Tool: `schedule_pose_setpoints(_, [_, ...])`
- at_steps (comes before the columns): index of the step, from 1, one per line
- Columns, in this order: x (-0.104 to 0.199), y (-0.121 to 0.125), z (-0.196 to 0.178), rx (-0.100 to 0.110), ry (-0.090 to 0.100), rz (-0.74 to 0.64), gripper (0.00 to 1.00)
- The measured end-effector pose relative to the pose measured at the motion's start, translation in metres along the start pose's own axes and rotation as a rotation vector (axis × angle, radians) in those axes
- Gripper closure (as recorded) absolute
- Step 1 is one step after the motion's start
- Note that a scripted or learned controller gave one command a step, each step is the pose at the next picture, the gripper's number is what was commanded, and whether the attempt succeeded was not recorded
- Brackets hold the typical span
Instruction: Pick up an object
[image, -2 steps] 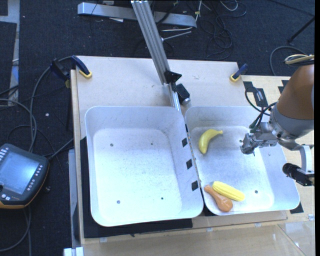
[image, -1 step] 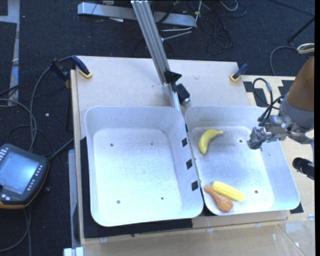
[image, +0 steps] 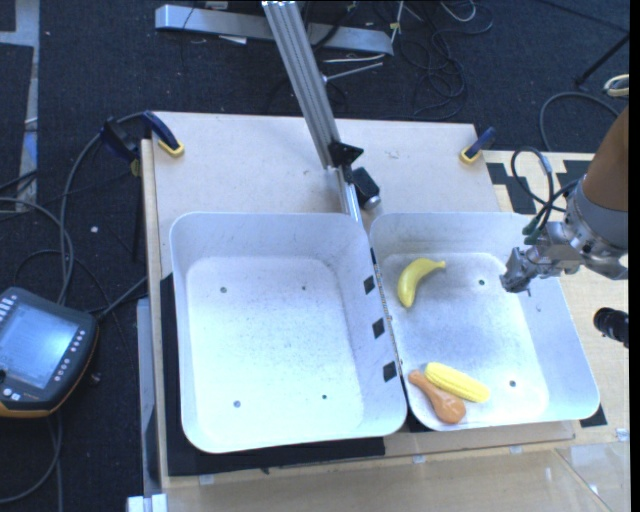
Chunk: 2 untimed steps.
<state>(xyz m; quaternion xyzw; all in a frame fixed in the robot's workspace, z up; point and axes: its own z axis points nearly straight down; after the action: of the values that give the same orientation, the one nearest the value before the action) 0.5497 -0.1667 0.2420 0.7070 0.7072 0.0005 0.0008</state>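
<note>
Banana (image: 417, 279), yellow and curved, lies loose in the right bin (image: 560, 345) near its upper left, free to be picked. A yellow corn cob (image: 458, 382) rests against an orange toy (image: 440, 397) at the front edge. The gripper (image: 520, 275) hovers over the bin's right side, apart from all; its opening cannot be told.

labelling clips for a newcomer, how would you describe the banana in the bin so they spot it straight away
Find the right-hand white bin, the one beside the gripper. In its upper half, near the divider, lies the banana, alone. It is curved and plain yellow, unlike the straighter yellow piece resting against an orange piece at the bin's near edge.
</note>
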Motion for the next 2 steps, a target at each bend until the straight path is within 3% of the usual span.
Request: schedule_pose_setpoints(2, [0.097, -0.001, -0.01, 0.001, 0.002, -0.005, 1.0])
